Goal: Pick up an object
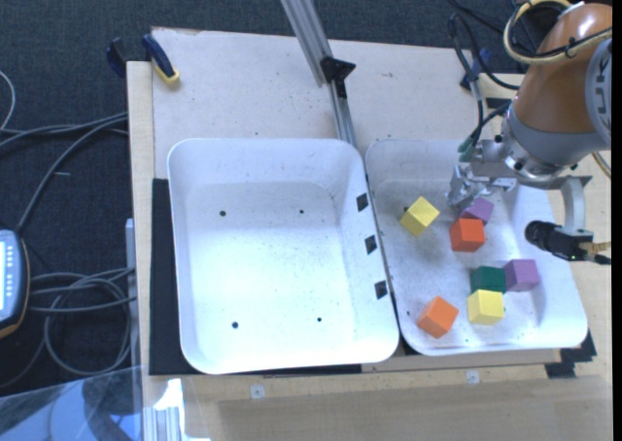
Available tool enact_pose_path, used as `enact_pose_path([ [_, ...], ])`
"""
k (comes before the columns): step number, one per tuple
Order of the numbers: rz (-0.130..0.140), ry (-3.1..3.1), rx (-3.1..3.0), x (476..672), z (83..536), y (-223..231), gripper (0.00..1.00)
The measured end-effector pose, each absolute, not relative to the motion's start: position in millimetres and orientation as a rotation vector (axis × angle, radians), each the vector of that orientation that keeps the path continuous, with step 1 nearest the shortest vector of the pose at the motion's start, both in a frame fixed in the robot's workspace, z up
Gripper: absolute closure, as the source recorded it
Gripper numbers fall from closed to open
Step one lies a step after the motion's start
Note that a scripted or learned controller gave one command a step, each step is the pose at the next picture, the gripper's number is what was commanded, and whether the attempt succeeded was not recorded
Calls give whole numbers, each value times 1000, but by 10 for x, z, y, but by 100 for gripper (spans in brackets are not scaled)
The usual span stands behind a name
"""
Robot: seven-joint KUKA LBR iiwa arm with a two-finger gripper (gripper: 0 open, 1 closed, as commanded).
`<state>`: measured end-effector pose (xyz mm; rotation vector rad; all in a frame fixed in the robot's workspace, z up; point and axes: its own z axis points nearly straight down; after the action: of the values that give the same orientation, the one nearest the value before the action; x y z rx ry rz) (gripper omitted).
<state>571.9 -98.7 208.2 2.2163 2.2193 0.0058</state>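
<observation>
A: Gripper (pixel 473 194) low over the right bin (pixel 564 332), reaching in from the right, directly above a purple cube (pixel 479 210). Finger spread not readable from this angle; cannot tell if anything is pinched

B: Cube position?

A: Upper middle of the right bin, partly tucked under the tool. Touching or nearly touching a red cube (pixel 467 233) just below it. Yellow cube (pixel 420 216) off to the left, near but apart

B: Rest of the bin?

A: Cluster lower down: green cube (pixel 487 279), second purple cube (pixel 523 274) and second yellow cube (pixel 486 306) packed close together. Orange cube (pixel 438 316) alone at the lower left. Left bin (pixel 185 235) alongside

B: Handling judgement?

A: Probably light, rigid blocks, wood or plastic. Flat faces, likely smooth, so some slip risk if pinched off-centre or on a corner. Not fragile

B: Where to take hold?

A: Across two opposite flat faces, mid-height. Best to pick the pair of faces away from the red neighbour, otherwise one finger likely lands on red and shoves both. Cube looks turned relative to the bin wall, so wrist alignment matters
</observation>
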Motion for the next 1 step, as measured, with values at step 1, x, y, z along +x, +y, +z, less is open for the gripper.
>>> enact_pose_path([
  [1, 4, 2231, 2216, 5584, 2225, -410, 100],
])
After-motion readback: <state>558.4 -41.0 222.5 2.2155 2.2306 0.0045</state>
